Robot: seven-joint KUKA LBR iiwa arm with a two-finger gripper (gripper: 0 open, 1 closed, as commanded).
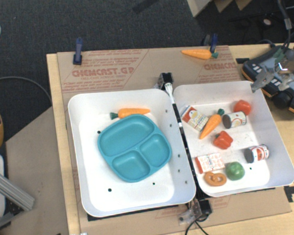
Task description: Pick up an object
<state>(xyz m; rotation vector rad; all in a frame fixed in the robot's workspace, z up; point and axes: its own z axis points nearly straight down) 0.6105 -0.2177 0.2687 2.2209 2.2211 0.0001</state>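
The end effector (274,75) is at the right side of the camera view, over the far right corner of the right bin (278,144), and it carries nothing that I can see; whether it is spread or pressed together I cannot tell, because the dark parts there are mixed together. The objects to pick are all lower and to the left of it in the view. Nearest to it is the tomato (242,107), and just beside the tomato lies a can (235,119) on its side. Further left of the end effector are a carrot (210,125), tilted, and a carton (193,118), which touch each other. Below them is a red pepper (223,140). Well below the end effector, near the front wall, are a second can (256,154), a green pepper (235,171), a bagel (215,178) and a second carton (210,162). Well apart, far to its left, the left bin (81,145) holds a teal tray (134,147) with a second carrot (130,112) just behind it. A third carrot (196,53) lies on the worktop (107,67), up and left of the end effector, beside a blue clamp (212,43).
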